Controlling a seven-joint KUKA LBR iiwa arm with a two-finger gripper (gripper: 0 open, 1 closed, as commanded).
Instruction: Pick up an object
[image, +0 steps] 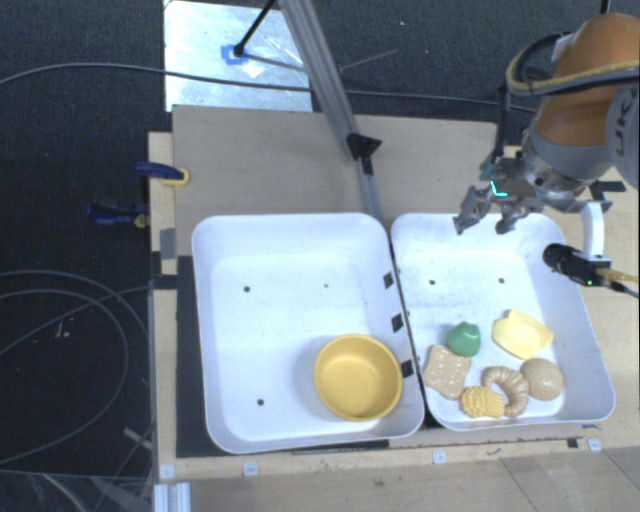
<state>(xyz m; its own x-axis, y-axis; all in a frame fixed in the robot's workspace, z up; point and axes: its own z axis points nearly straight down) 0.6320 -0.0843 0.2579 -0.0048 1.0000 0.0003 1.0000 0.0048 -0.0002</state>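
While pincer (487, 222) hovers — toy food (490, 372) well below.

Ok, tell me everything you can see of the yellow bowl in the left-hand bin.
The yellow bowl is round, matte, plastic-looking, one plain colour inside and out, with a thick rounded rim. It stands upright, mouth up, with nothing in it. It rests on the floor of the left white bin, in the near right corner, close to the wall shared with the other bin. No other object touches it, and the gripper is well away, over the other bin.
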